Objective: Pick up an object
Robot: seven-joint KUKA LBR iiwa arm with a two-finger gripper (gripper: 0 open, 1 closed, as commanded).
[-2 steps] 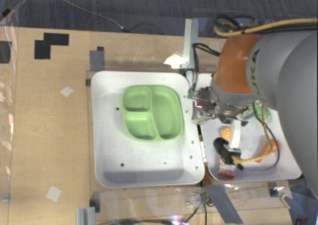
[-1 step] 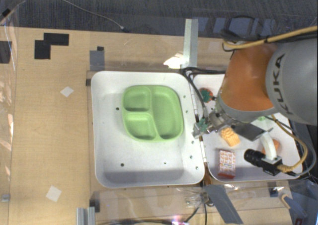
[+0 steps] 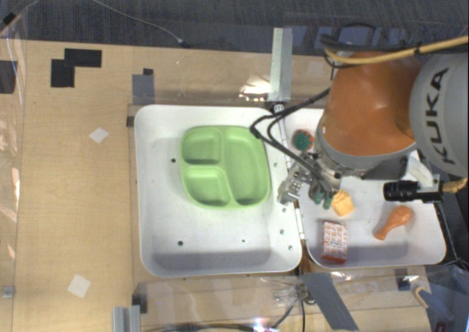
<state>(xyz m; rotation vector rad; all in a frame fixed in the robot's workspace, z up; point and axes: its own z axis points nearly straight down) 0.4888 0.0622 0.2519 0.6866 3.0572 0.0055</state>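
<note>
Arm parked over the right bin, nothing clearly grabbed

Nearest: a red-patterned packet, then an orange drumstick toy and a yellow chunk right by the pincer; can't tell its state. Left bin has a green tray.

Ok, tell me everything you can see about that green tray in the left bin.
The green tray is a light green plate of what looks like smooth plastic, rounded at the corners and split by raised ridges into three compartments: two smaller on its left, one longer on its right. It lies flat, right way up, on the floor of the left bin, toward the upper middle. All three compartments look bare, and nothing touches it but the bin.
</note>
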